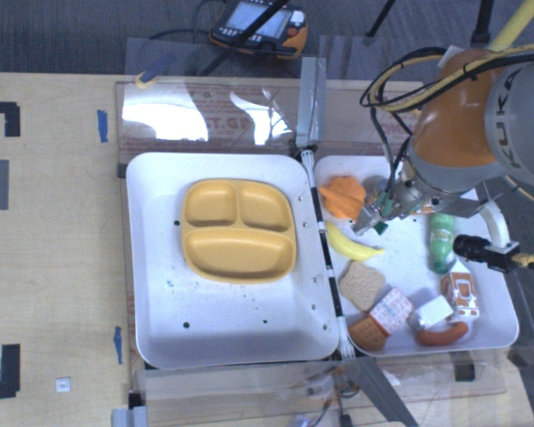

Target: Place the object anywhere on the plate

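Nearest the lens, along the front rim of the right bin (pixel 509 327), lie a sausage (pixel 442 334), a reddish-brown wedge (pixel 368 332) and a small patterned packet (pixel 392 309), all well below the claw (pixel 375 220) and toward the viewer. Whether the claw is spread or clenched cannot be told; its tip is small and dark against the clutter, and nothing can be seen gripped in it. It hangs over the far left part of that bin, with an orange piece (pixel 342 197) just to its left and slightly beyond it, and a yellow banana (pixel 352 245) just beneath it toward the viewer, close enough that either could be the object meant. A slice of bread (pixel 363 283) sits further below, a green bottle (pixel 441 241) off to its right. The yellow divided plate (pixel 239 229) rests in the left bin (pixel 160 310), well to the claw's left across the divider, with all three compartments bare. By that reading the task is barely begun: picking, carrying across and setting down all remain.
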`<action>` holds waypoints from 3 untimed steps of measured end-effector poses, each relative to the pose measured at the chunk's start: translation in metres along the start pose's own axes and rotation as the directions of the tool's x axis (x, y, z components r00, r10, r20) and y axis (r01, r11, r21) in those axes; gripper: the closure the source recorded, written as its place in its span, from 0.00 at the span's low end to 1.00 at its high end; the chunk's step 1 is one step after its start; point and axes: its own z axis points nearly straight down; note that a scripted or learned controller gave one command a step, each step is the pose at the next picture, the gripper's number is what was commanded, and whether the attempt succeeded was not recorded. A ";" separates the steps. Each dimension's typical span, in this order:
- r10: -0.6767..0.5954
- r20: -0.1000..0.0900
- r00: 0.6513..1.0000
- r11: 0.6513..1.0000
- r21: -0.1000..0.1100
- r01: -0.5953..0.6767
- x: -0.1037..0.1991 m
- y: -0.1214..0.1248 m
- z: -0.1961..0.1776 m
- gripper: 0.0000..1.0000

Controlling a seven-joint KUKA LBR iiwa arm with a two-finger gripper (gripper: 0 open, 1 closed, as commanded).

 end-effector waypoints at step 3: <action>-0.072 -0.002 0.997 0.997 0.002 0.072 0.082 0.093 -0.007 0.00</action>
